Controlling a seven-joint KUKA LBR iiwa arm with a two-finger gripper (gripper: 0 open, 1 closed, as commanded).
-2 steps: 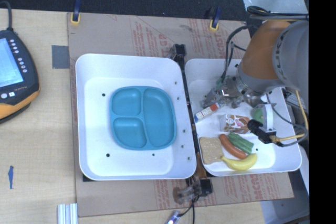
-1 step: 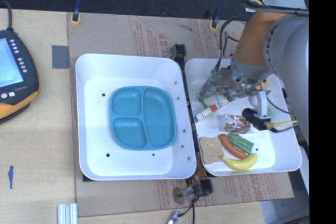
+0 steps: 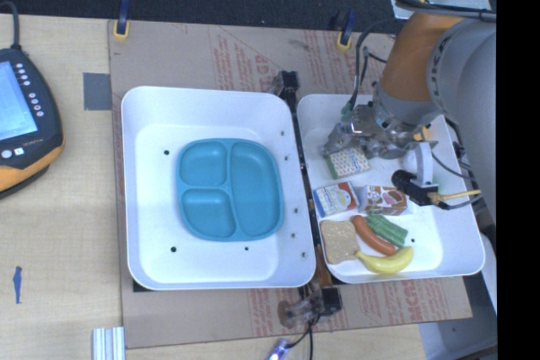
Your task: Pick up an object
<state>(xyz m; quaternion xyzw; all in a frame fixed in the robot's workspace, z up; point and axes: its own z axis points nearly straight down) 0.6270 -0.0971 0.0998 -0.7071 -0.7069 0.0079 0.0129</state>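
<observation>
- The small patterned packet point(image 3: 348, 162) lies in the upper part of the right bin point(image 3: 456, 261), directly under the gripper point(image 3: 354, 139); it looks like the likeliest target, though that is a judgement. Whether the hand is clenched, released or grasping it cannot be told from this slant.
- Risk: the packet lies flat and thin, so a closing grasp may slide over it or just nudge it aside.
- Risk: the packet sits near the bin's left wall, beside the divide from the left bin point(image 3: 143, 181); a descent slightly off toward that side could strike the rim.
- Below it, the carton point(image 3: 335, 198), the second packet point(image 3: 386, 200), the bread slice point(image 3: 339, 240), carrot point(image 3: 372, 235), cucumber point(image 3: 388, 228) and banana point(image 3: 386, 260) crowd together, so a sideways drag would disturb them.
- Open room: the bare floor at the right bin's lower right, and the left bin around the blue divided plate point(image 3: 229, 188).
</observation>
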